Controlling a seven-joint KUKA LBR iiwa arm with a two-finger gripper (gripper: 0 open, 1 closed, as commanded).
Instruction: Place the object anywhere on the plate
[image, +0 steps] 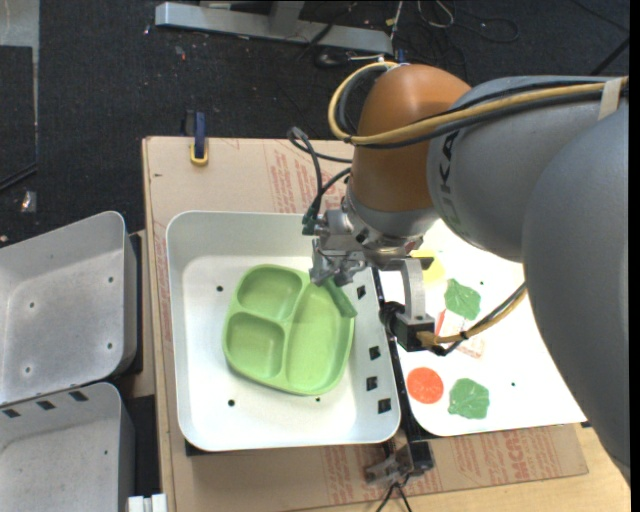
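Note:
A light green divided plate (285, 330) lies in the left white bin (200, 300). My gripper (333, 275) hangs over the plate's upper right rim. Its fingers are shut on a small dark green object (345, 301), which sticks out down and to the right just above the plate's large compartment. The orange wrist band and the grey arm hide the space behind the gripper.
In the right bin (520, 400) lie two green leafy pieces (462, 298) (468, 397), an orange-red disc (426, 385), a yellow bit (429, 265) and a pale item (470, 347). Cables loop beside the gripper. Grey trays (60, 300) stand at the left.

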